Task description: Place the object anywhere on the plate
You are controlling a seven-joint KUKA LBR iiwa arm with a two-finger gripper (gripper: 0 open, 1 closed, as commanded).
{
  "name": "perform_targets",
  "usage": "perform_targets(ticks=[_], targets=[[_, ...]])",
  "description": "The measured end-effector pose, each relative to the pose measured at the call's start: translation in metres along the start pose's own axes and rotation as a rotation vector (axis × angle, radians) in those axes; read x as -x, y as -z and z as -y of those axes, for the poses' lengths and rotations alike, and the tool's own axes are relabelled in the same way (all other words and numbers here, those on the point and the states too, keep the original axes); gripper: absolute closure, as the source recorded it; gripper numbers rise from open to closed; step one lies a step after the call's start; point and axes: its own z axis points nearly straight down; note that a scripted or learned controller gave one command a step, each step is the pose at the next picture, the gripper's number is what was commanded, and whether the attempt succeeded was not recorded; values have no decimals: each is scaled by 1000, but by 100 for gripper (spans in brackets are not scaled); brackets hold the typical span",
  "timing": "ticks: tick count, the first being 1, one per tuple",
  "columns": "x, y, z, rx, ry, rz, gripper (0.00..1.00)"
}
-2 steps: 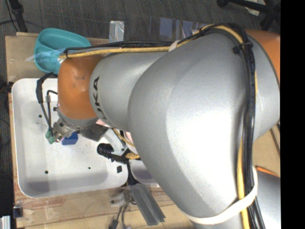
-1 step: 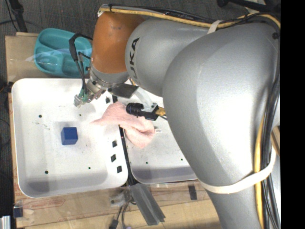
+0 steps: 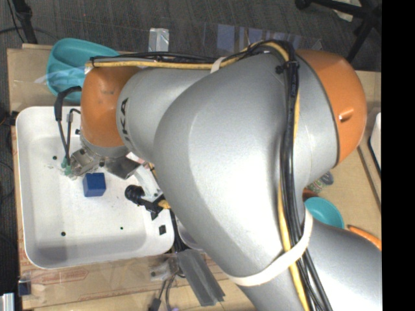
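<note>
A small blue cube [image 3: 94, 184] lies on the floor of the left white bin [image 3: 39, 238]. My gripper [image 3: 73, 165] reaches down into that bin just up and left of the cube, very close to it. A small green bit shows at the gripper's tip, and I cannot make out what it is. The grey arm with its orange band [image 3: 104, 109] covers the middle and right of the view and hides the right bin. A teal rounded dish [image 3: 322, 212] peeks out from under the arm at the right.
A teal object [image 3: 65, 63] sits beyond the left bin's far corner on the bench. Black cables run from the wrist down along the bin's left part. The bin's near half is bare white floor.
</note>
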Motion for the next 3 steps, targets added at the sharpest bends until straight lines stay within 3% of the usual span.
perform_targets(ticks=[1,2,3], targets=[[29,83,34,4,140,1,100],[-50,57,39,2,347,1,100],[31,157,-11,6,238,2,100]])
